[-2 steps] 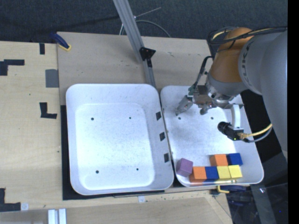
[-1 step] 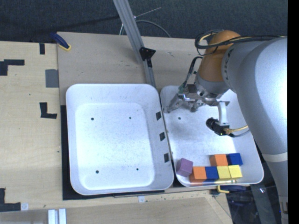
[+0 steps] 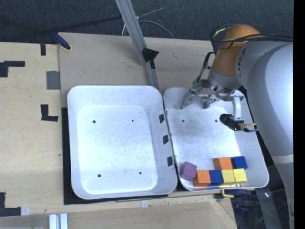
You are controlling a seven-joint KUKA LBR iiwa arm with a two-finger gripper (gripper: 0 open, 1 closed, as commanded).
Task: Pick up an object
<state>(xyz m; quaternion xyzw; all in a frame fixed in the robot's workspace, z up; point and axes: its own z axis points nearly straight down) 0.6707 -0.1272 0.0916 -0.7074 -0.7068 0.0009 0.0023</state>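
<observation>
Several small blocks lie along the near edge of the right bin (image 3: 248, 147): a purple block (image 3: 188, 170), an orange block (image 3: 203, 176), a blue block (image 3: 216, 176), two yellow blocks (image 3: 233, 175), and behind them another orange block (image 3: 222, 163) and blue block (image 3: 238, 162). My gripper (image 3: 194, 103) hangs over the far end of the right bin, well away from the blocks. Its fingers (image 3: 185, 101) are spread open with nothing between them.
The left bin (image 3: 76, 128) sits beside the right one, with black clips along the shared rim. A slanted metal pole (image 3: 136, 32) crosses behind the bins. The bulky grey arm (image 3: 276, 94) covers the right side of the bench.
</observation>
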